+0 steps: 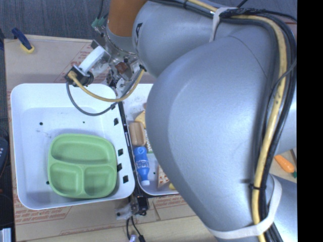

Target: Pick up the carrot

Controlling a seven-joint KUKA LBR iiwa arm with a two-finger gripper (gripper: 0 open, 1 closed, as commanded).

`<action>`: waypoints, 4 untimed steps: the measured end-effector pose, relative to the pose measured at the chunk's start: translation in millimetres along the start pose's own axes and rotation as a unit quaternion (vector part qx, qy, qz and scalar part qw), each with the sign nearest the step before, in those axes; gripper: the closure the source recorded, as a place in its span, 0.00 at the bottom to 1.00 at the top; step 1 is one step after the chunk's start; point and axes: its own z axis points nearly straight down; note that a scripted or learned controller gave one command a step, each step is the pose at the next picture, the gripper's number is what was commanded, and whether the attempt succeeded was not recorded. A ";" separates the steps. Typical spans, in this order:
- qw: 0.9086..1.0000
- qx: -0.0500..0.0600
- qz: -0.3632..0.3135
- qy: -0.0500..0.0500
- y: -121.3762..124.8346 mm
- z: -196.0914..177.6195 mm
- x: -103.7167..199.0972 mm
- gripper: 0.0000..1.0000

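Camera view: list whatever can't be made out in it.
- Right white bin: mostly hidden behind the grey arm; just a blue bottle and a brown block show.
- Small orange object by the right edge: partly covered by cables, can't be identified.
- Gripper: finger state lost in cables and clutter.

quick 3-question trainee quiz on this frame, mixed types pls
1. True or false: the green tray lies in the left bin.
2. What blue thing lies in the right bin by the divider? A) bottle B) cup C) brush
3. Fill in: the small orange thing at the view's right edge lies ____ the bins.

Key: 1 true. 2 A, the bottle. 3 outside.
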 end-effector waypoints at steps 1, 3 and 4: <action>0.999 0.003 -0.035 0.001 -0.9 162.2 -28.1 0.00; 0.982 -0.001 -0.187 0.000 -7.4 -41.7 -85.0 0.00; 0.999 -0.001 -0.046 0.000 60.8 -39.2 -45.1 0.00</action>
